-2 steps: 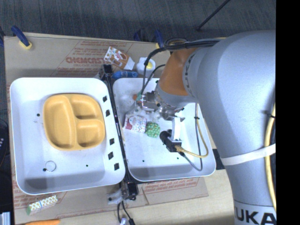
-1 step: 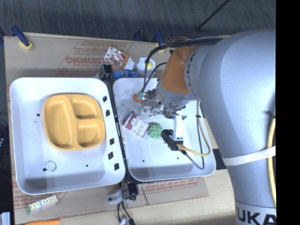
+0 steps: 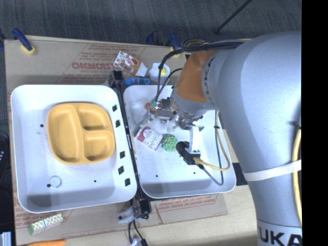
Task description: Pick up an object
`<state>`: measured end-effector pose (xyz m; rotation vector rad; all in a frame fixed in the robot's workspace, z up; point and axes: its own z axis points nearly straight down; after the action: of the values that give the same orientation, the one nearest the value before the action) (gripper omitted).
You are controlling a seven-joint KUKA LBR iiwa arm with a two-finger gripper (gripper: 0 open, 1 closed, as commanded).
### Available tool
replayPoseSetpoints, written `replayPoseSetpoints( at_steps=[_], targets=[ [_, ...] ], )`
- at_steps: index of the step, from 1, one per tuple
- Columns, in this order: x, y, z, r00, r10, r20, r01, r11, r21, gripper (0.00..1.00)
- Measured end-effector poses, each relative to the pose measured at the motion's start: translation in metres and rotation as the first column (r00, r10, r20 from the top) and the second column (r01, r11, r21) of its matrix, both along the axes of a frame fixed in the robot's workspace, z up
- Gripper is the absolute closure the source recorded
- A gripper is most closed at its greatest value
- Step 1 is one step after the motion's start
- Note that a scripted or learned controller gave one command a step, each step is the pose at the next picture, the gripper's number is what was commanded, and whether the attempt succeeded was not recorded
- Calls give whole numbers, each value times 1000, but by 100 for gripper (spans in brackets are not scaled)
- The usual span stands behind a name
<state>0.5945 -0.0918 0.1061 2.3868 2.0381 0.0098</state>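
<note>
Robot gripper (image 3: 163, 118), grip state unclear, hovers low in the right bin (image 3: 215, 181) above a green ball (image 3: 169, 142), likely about to descend.

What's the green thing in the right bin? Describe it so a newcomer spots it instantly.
Start at the right white bin, under the grey arm. Near its middle, just below the gripper, lies a small round green object with a bumpy, dotted surface. It sits beside a flat red-and-white packet on its left; it's the only green item there.
</note>
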Motion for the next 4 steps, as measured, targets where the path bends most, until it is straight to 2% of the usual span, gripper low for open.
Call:
replayPoseSetpoints(
  at_steps=[1, 2, 3, 4],
  targets=[
    [62, -5, -15, 1000, 10, -11, -10, 1000, 0, 0],
    [62, -4, -5, 1000, 17, -14, -17, 1000, 1, 100],
    [62, -3, -5, 1000, 18, -14, -18, 1000, 1, 0],
    [62, -1, -14, 997, 71, -12, -71, 997, 1, 0]
  ],
)
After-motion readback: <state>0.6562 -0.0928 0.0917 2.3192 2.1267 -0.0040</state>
